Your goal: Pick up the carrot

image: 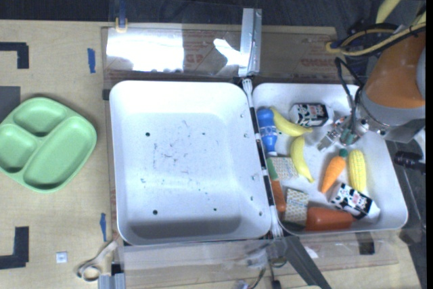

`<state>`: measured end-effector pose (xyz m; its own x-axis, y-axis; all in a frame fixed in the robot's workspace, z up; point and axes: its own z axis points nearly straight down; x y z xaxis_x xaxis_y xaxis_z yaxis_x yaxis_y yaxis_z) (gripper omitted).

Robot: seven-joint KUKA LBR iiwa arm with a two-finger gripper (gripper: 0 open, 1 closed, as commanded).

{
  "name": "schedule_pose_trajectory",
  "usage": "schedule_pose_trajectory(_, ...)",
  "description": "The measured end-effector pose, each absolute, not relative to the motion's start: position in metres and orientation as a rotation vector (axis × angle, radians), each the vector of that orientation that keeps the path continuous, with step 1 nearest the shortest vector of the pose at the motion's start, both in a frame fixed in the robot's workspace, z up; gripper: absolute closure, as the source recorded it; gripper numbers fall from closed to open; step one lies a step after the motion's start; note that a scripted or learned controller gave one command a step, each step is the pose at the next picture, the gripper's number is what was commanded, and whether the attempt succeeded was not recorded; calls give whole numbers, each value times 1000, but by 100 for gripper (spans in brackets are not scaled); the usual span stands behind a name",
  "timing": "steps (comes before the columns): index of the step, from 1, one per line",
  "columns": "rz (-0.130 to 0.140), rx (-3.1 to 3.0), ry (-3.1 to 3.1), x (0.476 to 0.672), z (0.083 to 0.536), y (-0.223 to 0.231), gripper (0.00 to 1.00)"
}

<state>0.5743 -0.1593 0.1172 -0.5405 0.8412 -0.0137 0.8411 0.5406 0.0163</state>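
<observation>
Camera view: right bin [396,166];
carrot [331,172]: lying beside the corn [356,171];
tool [342,132]: just above the carrot, can't tell its state;
labels: nothing readable

Wooden worktop [54,51] carries two shallow white bins side by side. Left bin [128,105] is scuffed on the floor. Right bin [396,210] holds two bananas [298,145], a blue bottle [266,128], corn cob [356,171], two black-and-white cow-print cartons [309,114] [352,200], a red-orange sausage-like piece [330,216] and a speckled sponge-like block [295,205]. Green three-compartment plate [44,143] sits well left of the bins. Clear plastic panel [179,44] stands behind left bin.
</observation>
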Motion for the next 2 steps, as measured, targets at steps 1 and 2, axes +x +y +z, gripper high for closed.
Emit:
schedule_pose_trajectory(1, 4, 1607, 2692, 547, 87, -198, 100)
schedule_pose_trajectory(2, 2, 1645, 2671, 603, 186, -209, 100)
